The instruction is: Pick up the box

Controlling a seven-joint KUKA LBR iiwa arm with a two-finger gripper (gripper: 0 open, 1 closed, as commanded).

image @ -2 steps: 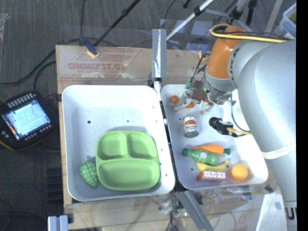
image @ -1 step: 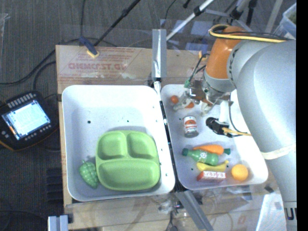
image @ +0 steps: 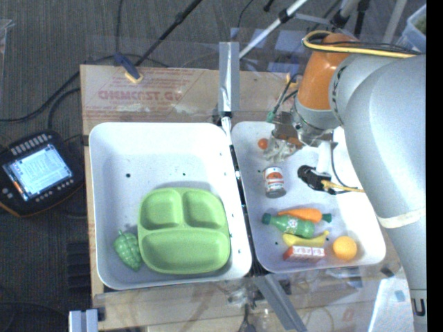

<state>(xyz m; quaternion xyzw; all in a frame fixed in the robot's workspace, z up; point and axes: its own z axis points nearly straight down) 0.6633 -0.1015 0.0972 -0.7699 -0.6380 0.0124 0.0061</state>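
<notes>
the box point(image: 304, 253), a small flat red-and-white carton, lies at the near edge of the right bin point(image: 250, 185), untouched as far as this view lets me judge, so the pick looks to be barely begun. it rests just below the yellow banana point(image: 306, 240) and beside the orange point(image: 344, 247), with the green bottle point(image: 291, 224) and the carrot point(image: 303, 214) a little farther up, so it sits in a tight cluster. the tool point(image: 285, 142) is at the far end of the same bin, well apart from the box, hovering near a small orange-red ball point(image: 263, 144) and above the little can point(image: 275, 182) with the red label. whether it is spread or pressed together i cannot tell, since the wrist and its cabling cover that part; nothing can be made out between its tips. the left bin point(image: 111, 151) holds a green divided tray point(image: 184, 230) and a green bumpy fruit point(image: 127, 249), neither of which matters here. what remains, in my judgement, is nearly everything: the arm must travel down the bin toward the near edge, settle over the carton, close on it without dragging the banana or the orange along, and lift it free.
</notes>
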